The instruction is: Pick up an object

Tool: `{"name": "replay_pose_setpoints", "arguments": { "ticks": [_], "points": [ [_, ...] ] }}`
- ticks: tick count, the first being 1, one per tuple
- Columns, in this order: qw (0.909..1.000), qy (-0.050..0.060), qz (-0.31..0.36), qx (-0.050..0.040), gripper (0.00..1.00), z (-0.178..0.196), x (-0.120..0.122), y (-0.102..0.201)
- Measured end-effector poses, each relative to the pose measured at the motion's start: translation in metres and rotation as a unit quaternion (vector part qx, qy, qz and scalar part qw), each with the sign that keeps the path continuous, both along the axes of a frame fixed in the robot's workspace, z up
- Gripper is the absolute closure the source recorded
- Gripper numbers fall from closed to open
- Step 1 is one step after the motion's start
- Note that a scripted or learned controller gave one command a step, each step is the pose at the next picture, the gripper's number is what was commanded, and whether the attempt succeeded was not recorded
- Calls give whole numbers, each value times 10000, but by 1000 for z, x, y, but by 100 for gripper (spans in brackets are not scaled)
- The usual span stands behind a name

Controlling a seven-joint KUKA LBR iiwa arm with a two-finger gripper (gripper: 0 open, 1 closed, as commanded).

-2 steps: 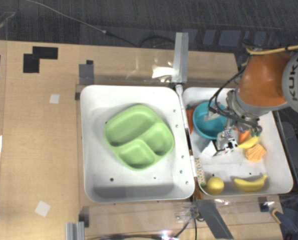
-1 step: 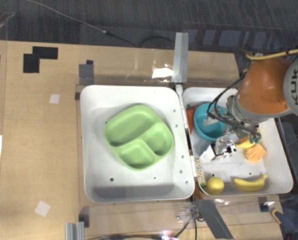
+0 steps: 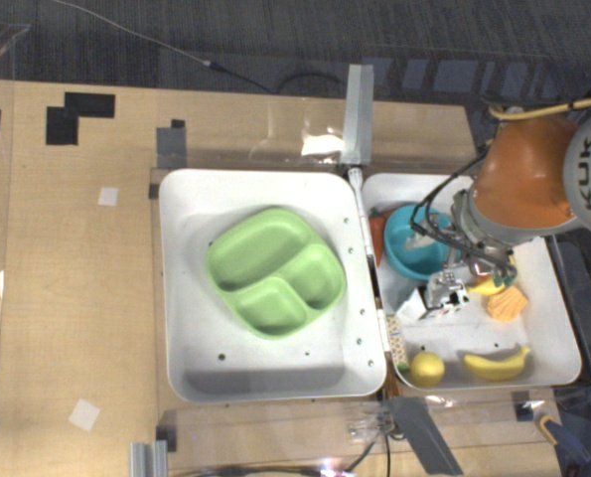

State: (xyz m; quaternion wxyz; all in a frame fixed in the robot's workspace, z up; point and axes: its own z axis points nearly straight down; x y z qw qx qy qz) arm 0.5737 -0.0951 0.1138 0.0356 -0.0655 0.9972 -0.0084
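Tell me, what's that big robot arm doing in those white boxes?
The robot arm is reaching into the right bin to pick something up. Its pincer is down low beside a blue bowl, with an orange piece, a banana and a lemon close by. I can't tell if it has grabbed anything. The left bin holds a green plate.
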Motion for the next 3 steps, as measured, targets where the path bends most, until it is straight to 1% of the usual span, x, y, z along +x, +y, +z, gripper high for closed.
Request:
{"name": "replay_pose_setpoints", "arguments": {
  "ticks": [1,2,3],
  "points": [
    [9984,107,-550,25,0,-1,10,1],
    [9932,26,-1163,79,0,-1,3,-3],
    [9917,-47,-1281,96,0,0,-32,5]
  ]
}}
